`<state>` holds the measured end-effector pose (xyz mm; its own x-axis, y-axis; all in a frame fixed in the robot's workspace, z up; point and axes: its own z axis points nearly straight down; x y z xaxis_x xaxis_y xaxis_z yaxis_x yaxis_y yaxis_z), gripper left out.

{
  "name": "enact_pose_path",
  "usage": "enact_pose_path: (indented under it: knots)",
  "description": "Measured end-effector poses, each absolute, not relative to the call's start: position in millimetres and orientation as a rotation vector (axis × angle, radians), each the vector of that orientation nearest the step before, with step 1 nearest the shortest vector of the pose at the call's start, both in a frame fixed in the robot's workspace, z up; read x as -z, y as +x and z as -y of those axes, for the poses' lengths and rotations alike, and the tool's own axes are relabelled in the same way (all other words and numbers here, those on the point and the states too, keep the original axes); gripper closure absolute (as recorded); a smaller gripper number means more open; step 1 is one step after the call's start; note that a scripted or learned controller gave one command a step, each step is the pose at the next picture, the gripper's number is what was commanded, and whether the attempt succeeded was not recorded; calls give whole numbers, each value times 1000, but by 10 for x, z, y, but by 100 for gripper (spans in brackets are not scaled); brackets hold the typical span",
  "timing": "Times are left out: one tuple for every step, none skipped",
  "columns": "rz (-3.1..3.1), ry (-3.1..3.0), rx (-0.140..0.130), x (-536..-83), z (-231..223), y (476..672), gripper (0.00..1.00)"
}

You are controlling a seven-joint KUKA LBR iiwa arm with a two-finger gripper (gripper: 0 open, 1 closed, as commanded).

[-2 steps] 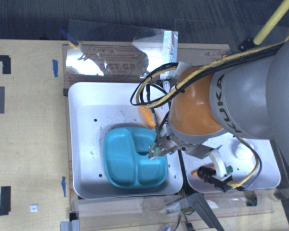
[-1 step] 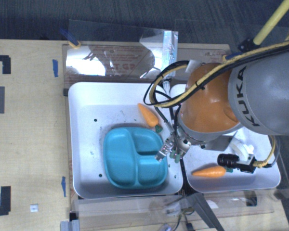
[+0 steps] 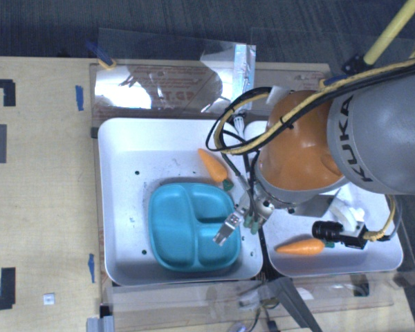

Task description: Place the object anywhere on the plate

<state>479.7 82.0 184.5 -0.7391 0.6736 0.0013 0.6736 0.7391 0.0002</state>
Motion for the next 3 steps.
enact_pose_path:
  knots:
    - [2887, -1258, 4, -2972, -120, 5032, 0]
    - [2889, -1255, 5, -3057, -136, 5038, 100]
    - [2896, -1206, -2, -2342, -827, 5385, 100]
